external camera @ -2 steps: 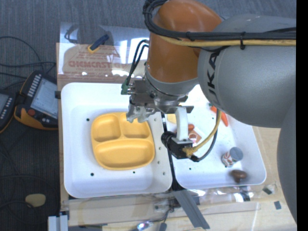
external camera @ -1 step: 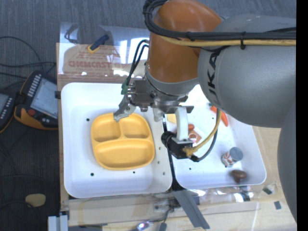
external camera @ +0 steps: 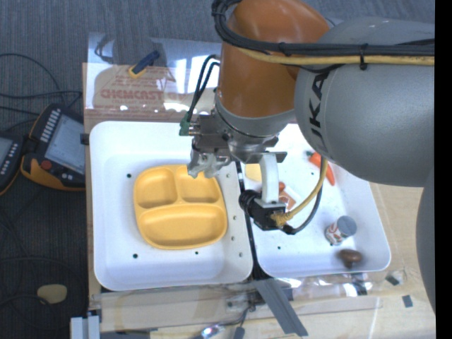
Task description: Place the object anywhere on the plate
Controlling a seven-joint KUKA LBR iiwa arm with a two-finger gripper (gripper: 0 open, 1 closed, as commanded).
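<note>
Floor: dark grey carpet (external camera: pixel 42 20) lies around the tabletop, with black cables on it at the left.
Tabletop: the tabletop (external camera: pixel 374 189) carries two shallow white bins side by side; behind them lies a brown cardboard sheet (external camera: pixel 131 90) with red letters under a shiny cover.
Left bin: the left bin (external camera: pixel 106 189) holds a yellow plate (external camera: pixel 180 207) with three compartments, two small ones at the far side and one large one at the near side.
Right bin: the right bin (external camera: pixel 367 246) holds a few small things: an orange piece (external camera: pixel 319 164) at the far side, a small grey-blue round object (external camera: pixel 343 227) near the right wall, and a brown object (external camera: pixel 349 258) just nearer than it.
Arm: the grey arm with the orange band (external camera: pixel 265 55) reaches in from the right and covers the wall between the bins.
Pincer: the pincer (external camera: pixel 201 162) is over the far right edge of the plate; I cannot tell if its fingers are wide or narrow, or if something is between them.
Task object: I cannot tell which object it is; the small things lie in the right bin, apart from the plate.
Handheld unit: a yellow and black controller (external camera: pixel 53 147) lies on the carpet at the left.
</note>
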